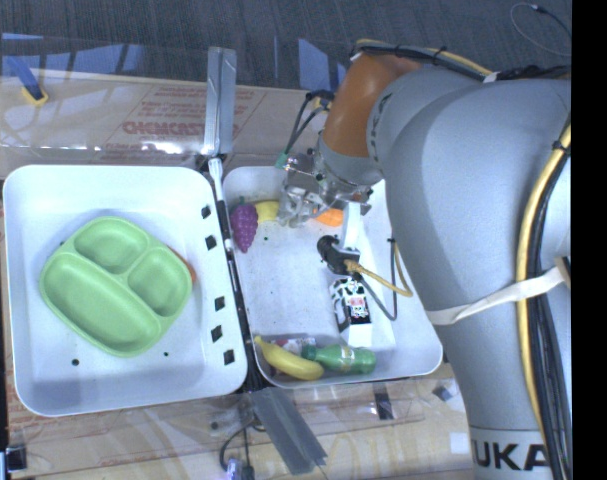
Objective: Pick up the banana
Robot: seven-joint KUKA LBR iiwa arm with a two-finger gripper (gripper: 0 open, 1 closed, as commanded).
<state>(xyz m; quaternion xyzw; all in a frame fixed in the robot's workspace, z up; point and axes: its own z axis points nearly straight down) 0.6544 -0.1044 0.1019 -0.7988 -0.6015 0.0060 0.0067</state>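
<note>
The banana (288, 360) is yellow and lies along the near wall of the right bin (283, 288), curving from left to right. Its right end touches a green bottle (341, 358). My gripper (297, 206) hangs over the far end of the same bin, well away from the banana. It sits between a purple bunch of grapes (244, 225) and a small orange item (330, 218). A small yellow item (268, 209) lies just left of the gripper.
A white carton with a black-and-white cow print (351, 303) lies along the right bin's right side. The left bin (33, 368) holds a green divided plate (113, 283). My grey arm covers the right bin's far right corner.
</note>
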